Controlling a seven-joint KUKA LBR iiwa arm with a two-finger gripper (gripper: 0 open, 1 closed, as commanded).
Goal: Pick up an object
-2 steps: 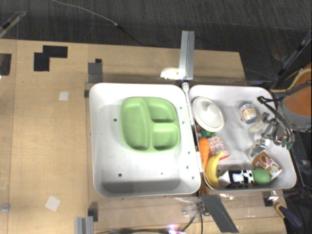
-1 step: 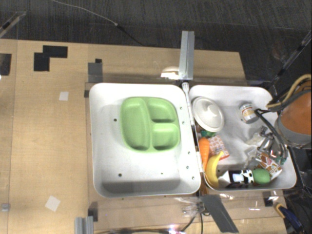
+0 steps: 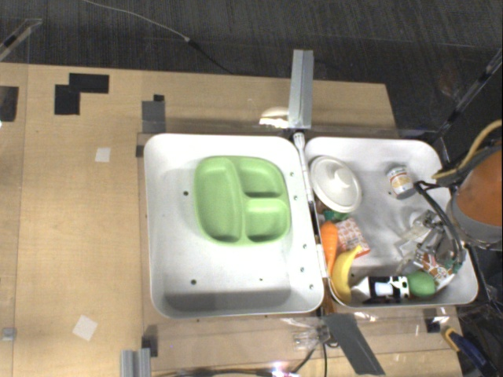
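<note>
A single fixed camera looks down from above on the wooden bench, slightly slanted so the dark floor shows along the top edge. It stands far enough off to take in both white bins whole: the left bin sits near the middle of the frame, the right bin toward the right. The arm enters at the right edge, cut off by the frame, so the left bin lies well away from the tool and the right bin directly beneath it.
</note>
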